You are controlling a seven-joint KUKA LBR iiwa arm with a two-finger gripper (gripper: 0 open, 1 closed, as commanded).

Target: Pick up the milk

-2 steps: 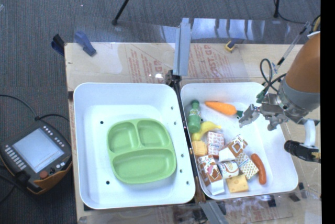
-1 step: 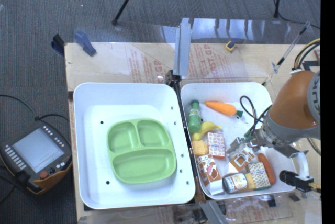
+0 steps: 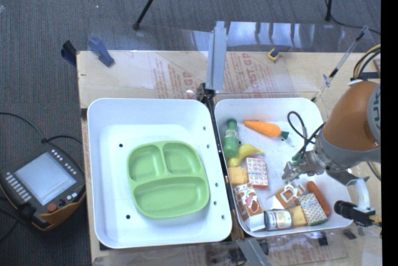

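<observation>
The gripper (image 3: 297, 170), whose open or closed state cannot be told, is being held over the right bin's (image 3: 311, 110) outer half, while the red-and-white carton taken for the milk (image 3: 256, 172) is being left lying near it toward the bin's inner edge, long axis running roughly back to front.

- The grey arm (image 3: 357, 128), orange band above its wrist, enters at the frame's right edge.
- Its gripper (image 3: 297, 169) sits low, at lower right.
</observation>
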